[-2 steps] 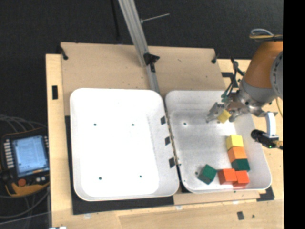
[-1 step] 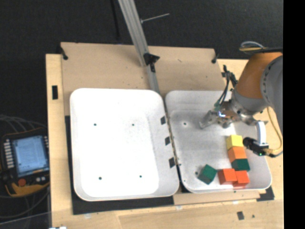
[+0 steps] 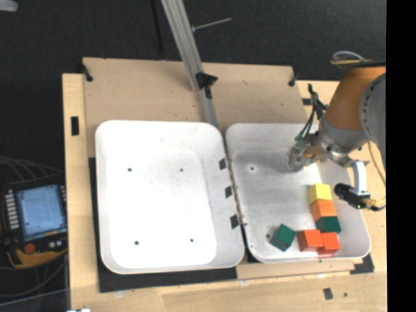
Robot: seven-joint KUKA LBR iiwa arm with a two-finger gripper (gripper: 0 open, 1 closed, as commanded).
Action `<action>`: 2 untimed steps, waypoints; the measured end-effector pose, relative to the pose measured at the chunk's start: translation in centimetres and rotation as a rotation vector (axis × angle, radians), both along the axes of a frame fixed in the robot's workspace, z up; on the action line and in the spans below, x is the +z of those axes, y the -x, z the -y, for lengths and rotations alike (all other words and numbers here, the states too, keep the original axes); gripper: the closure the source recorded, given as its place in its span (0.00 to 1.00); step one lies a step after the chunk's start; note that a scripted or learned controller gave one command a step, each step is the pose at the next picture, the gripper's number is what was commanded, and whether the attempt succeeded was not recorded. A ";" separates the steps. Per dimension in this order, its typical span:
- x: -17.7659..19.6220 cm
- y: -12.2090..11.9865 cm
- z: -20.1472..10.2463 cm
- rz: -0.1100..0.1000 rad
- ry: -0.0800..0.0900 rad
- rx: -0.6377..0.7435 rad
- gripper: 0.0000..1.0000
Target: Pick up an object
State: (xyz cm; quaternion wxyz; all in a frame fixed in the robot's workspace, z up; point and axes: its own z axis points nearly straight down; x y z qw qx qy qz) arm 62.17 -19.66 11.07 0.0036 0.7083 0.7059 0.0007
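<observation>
Nearest, in right bin (image 3: 260, 252): green cube (image 3: 283, 236) lying tilted and alone, red blocks (image 3: 318, 240) beside it. Behind, dark green block (image 3: 329, 224), orange block (image 3: 323, 208), yellow block (image 3: 320, 192) stacked in a row. Probably light, rigid, smooth-faced; best pinched across flat opposite sides. Farther back, claw (image 3: 301, 156) low over bare bin floor, well apart from blocks; grip state impossible to tell.
</observation>
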 end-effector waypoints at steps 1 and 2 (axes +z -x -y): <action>6.0 0.0 -0.7 0.001 -0.002 0.006 1.00; 10.6 0.4 -0.6 0.001 -0.002 0.006 1.00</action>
